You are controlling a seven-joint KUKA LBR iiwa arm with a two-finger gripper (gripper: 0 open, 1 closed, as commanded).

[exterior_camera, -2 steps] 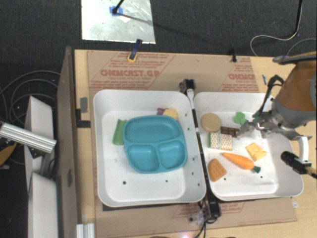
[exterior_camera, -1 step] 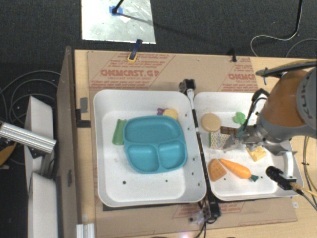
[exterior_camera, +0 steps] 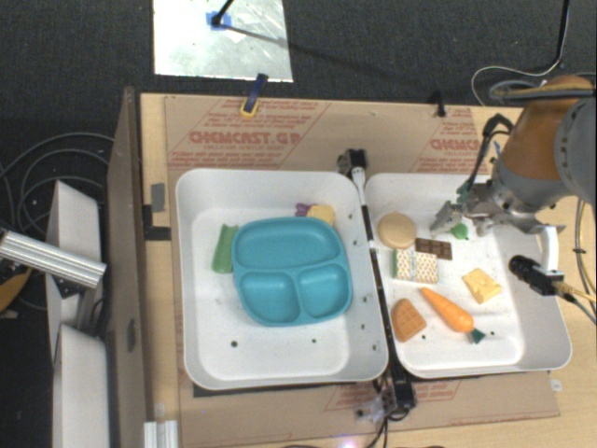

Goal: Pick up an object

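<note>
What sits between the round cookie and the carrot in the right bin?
In the camera view, a patterned cracker block lies between the round cookie and the carrot, with a brown chocolate bar just above it.

Green item (exterior_camera: 223,248) half under blue tray (exterior_camera: 291,271), purple piece (exterior_camera: 302,209) too small to identify

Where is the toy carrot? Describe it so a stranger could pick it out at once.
Start at the right-hand white bin, the one the arm reaches over. Near its front half, below the checkered block and between the waffle-like brown piece and the yellow cheese wedge, lies the toy carrot. It is the only long, tapered orange item, with a small green tip.
</note>
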